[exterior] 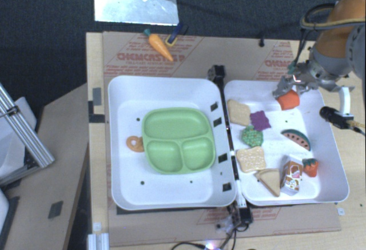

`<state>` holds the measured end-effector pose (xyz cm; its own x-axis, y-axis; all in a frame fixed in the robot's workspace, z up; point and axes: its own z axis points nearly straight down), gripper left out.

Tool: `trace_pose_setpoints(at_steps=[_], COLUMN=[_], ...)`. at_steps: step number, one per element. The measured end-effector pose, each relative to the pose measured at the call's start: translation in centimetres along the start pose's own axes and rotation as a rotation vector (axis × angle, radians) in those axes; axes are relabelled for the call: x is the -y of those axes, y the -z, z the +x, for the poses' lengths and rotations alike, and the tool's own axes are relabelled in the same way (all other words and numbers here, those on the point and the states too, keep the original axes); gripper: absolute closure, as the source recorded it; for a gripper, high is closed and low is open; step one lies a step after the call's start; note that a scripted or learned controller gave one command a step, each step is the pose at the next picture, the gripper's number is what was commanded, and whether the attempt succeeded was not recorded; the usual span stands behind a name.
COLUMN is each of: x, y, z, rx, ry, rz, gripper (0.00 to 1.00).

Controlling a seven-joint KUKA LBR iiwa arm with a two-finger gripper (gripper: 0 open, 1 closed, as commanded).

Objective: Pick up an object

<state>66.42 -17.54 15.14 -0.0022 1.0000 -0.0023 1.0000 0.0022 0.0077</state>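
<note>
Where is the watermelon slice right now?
The watermelon slice lies in the right bin, toward its right side, between the orange block above it and the small carton below.

The arm [337,43] is grey, built of rounded, smooth casings, with a broad orange band [346,11] wrapped above the wrist. A dark cable loops beside the orange section. Below the wrist the body narrows into a darker grey gripper [286,90] housing, where a small bright spot glints.
</note>
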Motion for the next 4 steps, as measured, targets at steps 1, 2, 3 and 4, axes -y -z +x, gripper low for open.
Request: trace_pose_setpoints(at_steps=[1,2,3,4], x=[-0.4,-0.5,0.3,1.8], y=[5.1,7.5,8.5,7.2], z=[1.0,1.0,6.0,10.9], rx=[-0.001,-0.002,-0.004,-0.004], ry=[0.004,0.004,0.007,0.007], rz=[0.0,0.003,0.005,0.008], gripper=[1.0,1.0,1.0,1.0])
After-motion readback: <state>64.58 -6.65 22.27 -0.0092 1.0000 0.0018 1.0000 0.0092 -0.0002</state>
